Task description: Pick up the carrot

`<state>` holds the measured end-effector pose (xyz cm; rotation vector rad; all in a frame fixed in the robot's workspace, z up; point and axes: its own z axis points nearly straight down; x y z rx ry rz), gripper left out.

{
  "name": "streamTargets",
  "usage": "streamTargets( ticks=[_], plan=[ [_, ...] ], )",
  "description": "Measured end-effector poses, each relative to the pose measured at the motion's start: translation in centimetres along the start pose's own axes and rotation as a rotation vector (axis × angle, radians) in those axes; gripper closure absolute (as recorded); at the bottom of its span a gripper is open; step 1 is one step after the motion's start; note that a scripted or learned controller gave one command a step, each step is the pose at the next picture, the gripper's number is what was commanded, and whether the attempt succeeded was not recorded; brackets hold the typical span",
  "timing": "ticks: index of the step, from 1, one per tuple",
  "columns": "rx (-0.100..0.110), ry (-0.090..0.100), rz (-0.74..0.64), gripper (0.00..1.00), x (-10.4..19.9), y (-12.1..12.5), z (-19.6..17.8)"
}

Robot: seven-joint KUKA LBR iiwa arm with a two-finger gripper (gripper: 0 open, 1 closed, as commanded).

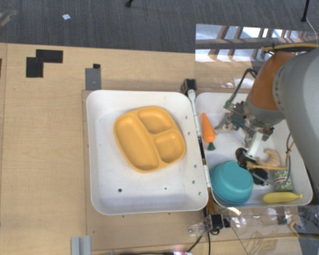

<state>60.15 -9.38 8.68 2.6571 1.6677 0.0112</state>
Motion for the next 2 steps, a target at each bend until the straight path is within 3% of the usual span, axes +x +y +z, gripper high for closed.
streamTargets(
  ticks=[1, 2],
  plan=[
    [0.003, 0.002, 0.259, 0.00, 5.8, -4.3, -10.1],
    [0.000, 0.000, 0.176, 0.00, 0.4, -0.8, -0.1]
  ],
)
